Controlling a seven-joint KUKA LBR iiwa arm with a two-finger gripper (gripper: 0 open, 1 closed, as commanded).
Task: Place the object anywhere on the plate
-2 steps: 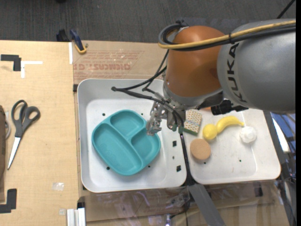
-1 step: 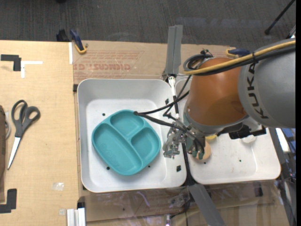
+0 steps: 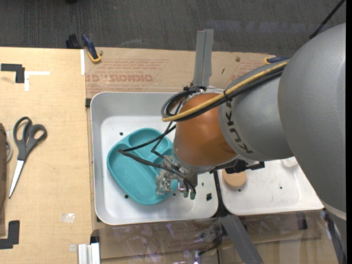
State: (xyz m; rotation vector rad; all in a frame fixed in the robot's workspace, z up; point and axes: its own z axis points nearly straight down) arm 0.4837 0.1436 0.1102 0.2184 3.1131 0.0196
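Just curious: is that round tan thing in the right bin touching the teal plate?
Apart. The camera view shows the tan object in the right bin, the teal plate in the left.

My gripper [image 3: 168, 181] sits over the plate [image 3: 132, 169], which lies in the left bin [image 3: 102, 147]. The object [image 3: 236, 179] lies in the right bin [image 3: 286, 194]. Scissors [image 3: 23, 144] lie left of both bins.

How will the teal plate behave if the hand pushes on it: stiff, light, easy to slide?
The teal plate looks like moulded plastic with raised dividers, so probably stiff and light. It lies flat on the smooth white bin, so a sideways push would likely slide it rather than tip it. The hand is over its right edge.
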